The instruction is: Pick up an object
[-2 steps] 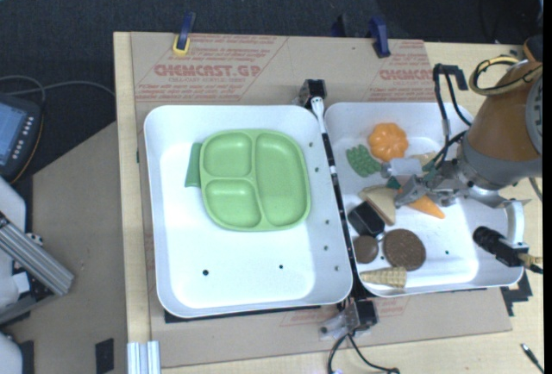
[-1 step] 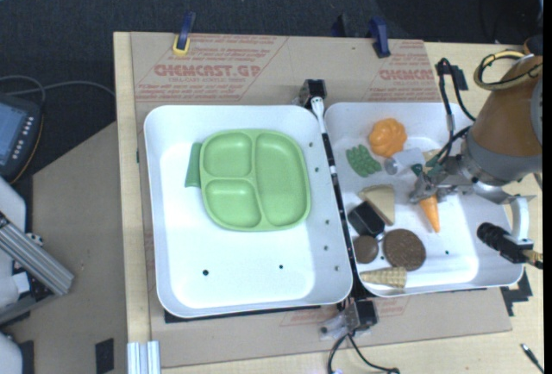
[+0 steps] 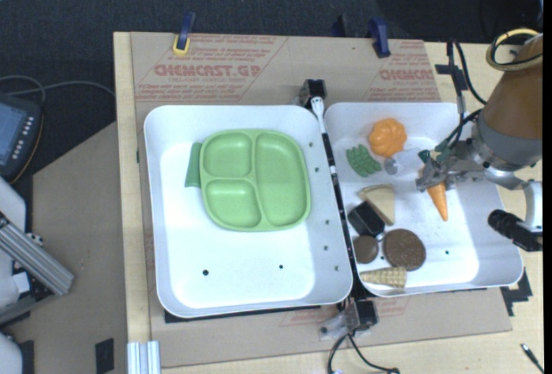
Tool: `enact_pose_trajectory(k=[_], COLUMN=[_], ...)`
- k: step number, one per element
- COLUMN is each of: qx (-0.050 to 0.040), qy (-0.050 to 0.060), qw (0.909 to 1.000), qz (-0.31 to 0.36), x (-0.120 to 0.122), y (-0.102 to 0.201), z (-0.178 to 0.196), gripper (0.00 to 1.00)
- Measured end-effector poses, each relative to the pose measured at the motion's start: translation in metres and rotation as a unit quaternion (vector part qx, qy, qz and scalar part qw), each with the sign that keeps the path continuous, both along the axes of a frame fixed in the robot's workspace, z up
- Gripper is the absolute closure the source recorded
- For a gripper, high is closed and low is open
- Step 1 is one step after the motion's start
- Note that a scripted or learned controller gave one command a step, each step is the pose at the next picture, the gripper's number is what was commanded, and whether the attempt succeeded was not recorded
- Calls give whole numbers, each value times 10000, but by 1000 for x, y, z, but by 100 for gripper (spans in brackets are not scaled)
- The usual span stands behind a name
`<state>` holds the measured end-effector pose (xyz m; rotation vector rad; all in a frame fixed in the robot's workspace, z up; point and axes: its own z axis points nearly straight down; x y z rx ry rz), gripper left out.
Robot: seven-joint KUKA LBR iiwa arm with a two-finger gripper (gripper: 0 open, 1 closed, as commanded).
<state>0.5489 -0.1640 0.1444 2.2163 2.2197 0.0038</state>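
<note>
- Carrot (image 3: 441,200), a small orange cone with its tip pointing to the lower edge of the frame, hangs or lies at the gripper (image 3: 436,177) in the right bin (image 3: 483,273), right of centre in the frame.
- Whether the gripper has clenched on the carrot's top, or merely sits above it, I cannot tell.
- Risk: the carrot looks smooth, hard and tapered, so a pinch near its thick end may squeeze it out and drop it.
- Risk: the orange lumpy toy (image 3: 387,137) and the green ridged piece (image 3: 362,160) lie near, up-left of the gripper; a swing that way could knock them.
- Left bin (image 3: 172,260) holds a glossy green divided plate (image 3: 255,179), well apart.
</note>
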Motion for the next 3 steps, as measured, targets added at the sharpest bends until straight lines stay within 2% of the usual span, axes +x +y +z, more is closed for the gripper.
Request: enact_pose_trajectory(k=[2, 3], qx=[-2, 14], qy=[0, 6], qw=[10000, 10000], qz=[-2, 26], x=[-4, 2], y=[5, 61], z=[83, 93], gripper=[100, 100])
